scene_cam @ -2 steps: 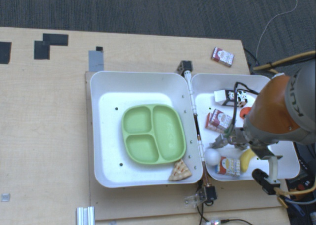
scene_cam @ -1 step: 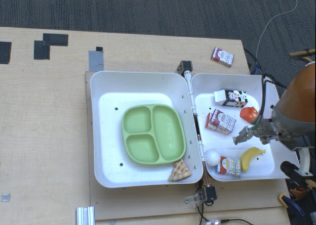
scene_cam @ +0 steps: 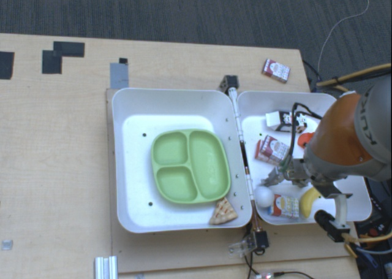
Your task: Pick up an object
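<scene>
Two white bins sit side by side on the bench, and we're looking down at the left bin point(scene_cam: 131, 167) with a green divided plate point(scene_cam: 190, 166) lying flat in its middle, three compartments showing. Just beside the plate's near right corner we've got a slice of pizza point(scene_cam: 224, 211), tucked into the bin's corner. Over to the right bin point(scene_cam: 248, 129), where the action is: the arm's orange band point(scene_cam: 340, 129) looms over the clutter, and the gripper point(scene_cam: 288, 171) is down low among the objects, but we cannot tell how its jaws stand or whether anything is caught there. Near it we see a small red-and-white packet point(scene_cam: 271, 148) to its left, a white ball point(scene_cam: 263, 195) at the near left corner, a small carton point(scene_cam: 283, 205) just right of the ball, and a yellow banana-like thing point(scene_cam: 309, 202) beside that. At the far side lies a black-and-white item point(scene_cam: 278, 119). Out on the bench, beyond the bins, a red packet point(scene_cam: 276, 70) lies alone.
</scene>
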You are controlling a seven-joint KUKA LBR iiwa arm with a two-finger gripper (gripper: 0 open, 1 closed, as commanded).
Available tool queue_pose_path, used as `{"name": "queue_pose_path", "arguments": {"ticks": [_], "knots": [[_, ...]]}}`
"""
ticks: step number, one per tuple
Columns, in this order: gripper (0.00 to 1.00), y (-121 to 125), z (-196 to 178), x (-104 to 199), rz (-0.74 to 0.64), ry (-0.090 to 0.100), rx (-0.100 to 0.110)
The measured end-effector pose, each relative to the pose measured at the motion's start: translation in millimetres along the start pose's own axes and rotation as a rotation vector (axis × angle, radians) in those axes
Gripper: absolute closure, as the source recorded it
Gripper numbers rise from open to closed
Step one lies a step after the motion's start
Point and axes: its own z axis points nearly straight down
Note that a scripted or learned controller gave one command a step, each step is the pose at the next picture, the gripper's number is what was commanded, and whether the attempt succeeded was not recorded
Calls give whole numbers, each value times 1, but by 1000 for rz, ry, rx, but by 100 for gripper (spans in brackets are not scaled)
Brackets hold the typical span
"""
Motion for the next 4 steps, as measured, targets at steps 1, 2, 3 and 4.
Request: {"name": "queue_pose_path", "arguments": {"ticks": [1, 2, 3, 4], "knots": [[0, 19, -47, -76, 2, -1, 2], [0, 0, 0, -30, 0, -1, -1], [100, 3, -11, -30, -1, -1, -7], [0, 3, -11, -30, -1, -1, -7]]}}
